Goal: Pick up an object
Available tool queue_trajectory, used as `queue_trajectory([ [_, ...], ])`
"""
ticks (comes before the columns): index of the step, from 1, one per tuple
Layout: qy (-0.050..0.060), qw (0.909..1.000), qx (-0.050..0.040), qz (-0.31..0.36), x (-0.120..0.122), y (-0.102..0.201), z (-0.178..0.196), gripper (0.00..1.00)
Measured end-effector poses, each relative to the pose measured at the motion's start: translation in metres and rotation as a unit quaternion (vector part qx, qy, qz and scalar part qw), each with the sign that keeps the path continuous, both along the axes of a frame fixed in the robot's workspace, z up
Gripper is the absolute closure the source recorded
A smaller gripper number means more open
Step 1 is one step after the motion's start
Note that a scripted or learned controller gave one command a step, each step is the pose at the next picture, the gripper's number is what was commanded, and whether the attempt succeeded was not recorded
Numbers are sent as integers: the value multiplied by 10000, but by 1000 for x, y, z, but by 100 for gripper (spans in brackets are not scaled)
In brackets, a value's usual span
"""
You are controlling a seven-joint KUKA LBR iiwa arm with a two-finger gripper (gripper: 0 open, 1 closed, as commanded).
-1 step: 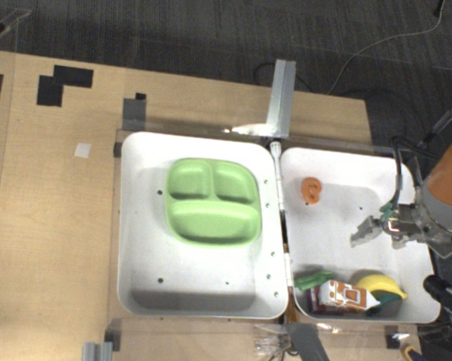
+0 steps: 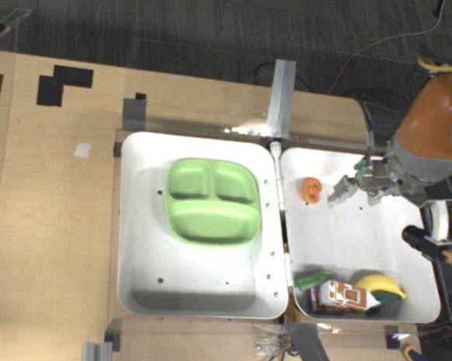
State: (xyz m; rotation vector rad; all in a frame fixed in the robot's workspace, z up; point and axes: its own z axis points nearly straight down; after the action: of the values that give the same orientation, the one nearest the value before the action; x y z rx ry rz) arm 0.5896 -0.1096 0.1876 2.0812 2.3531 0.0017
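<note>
A small orange object point(image 2: 311, 190) lies at the far left of the right bin point(image 2: 361, 249). Along that bin's near wall sit a green item point(image 2: 312, 280), a brown and white carton point(image 2: 347, 297) and a yellow banana-like object point(image 2: 382, 286) on a dark green piece. My gripper point(image 2: 350, 184) hangs over the far part of the right bin, just right of the orange object, with its fingers apart and nothing between them. The grey and orange arm point(image 2: 441, 123) comes in from the right.
The left bin point(image 2: 140, 231) holds a green three-compartment plate point(image 2: 211, 200). A metal post point(image 2: 282, 94) stands behind the divider between the bins. The wooden bench point(image 2: 43, 224) stretches to the left. Black cabling point(image 2: 431, 243) runs along the right bin's right side.
</note>
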Motion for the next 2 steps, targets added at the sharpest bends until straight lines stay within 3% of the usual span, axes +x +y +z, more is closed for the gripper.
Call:
queue_trajectory([
  [1,4,9957,0,-927,46,24,-79,0],
  [2,-48,9991,-9,-412,83,20,-99,0],
])
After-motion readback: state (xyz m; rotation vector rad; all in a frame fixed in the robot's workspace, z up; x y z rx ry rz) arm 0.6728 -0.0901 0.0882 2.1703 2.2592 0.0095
